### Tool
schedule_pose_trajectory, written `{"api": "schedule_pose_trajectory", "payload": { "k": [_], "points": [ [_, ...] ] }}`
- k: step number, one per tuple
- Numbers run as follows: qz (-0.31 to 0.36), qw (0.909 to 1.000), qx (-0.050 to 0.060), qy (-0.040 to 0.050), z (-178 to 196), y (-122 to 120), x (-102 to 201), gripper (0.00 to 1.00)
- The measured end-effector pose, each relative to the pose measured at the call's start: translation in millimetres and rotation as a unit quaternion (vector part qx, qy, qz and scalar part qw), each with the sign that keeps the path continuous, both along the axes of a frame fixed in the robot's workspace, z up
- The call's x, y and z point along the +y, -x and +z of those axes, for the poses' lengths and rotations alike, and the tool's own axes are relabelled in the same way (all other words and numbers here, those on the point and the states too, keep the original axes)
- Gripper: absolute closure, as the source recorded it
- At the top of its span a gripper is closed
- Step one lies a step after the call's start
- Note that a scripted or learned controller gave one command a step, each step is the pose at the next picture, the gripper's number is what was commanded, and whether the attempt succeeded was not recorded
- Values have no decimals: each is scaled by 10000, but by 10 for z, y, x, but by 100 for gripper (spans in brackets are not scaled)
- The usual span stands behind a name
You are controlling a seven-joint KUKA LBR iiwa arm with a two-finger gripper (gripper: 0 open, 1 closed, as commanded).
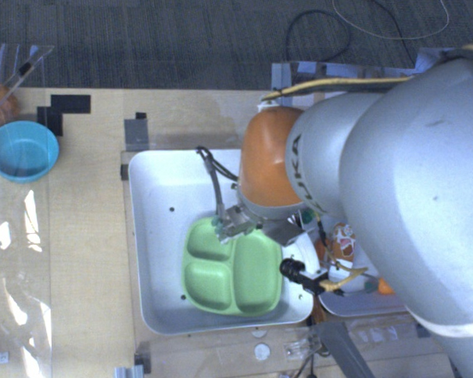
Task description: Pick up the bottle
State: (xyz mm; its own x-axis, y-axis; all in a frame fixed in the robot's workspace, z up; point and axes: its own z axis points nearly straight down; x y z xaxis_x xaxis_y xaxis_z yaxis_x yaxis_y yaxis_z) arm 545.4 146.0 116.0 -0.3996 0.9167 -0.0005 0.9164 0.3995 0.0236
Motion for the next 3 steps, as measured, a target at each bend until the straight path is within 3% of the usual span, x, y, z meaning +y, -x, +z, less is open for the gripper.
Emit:
{"api": "schedule_pose_trajectory", "payload": {
  "k": [1, 2, 3],
  "points": [
    [-1974, 9803, 60, -14, -220, -585, 526, 100],
    [-3520, 9360, 90, -7, -224, -866, 810, 100],
    [-4498, 8930, 28, -96, -209, -77, 899, 100]
  ]
}}
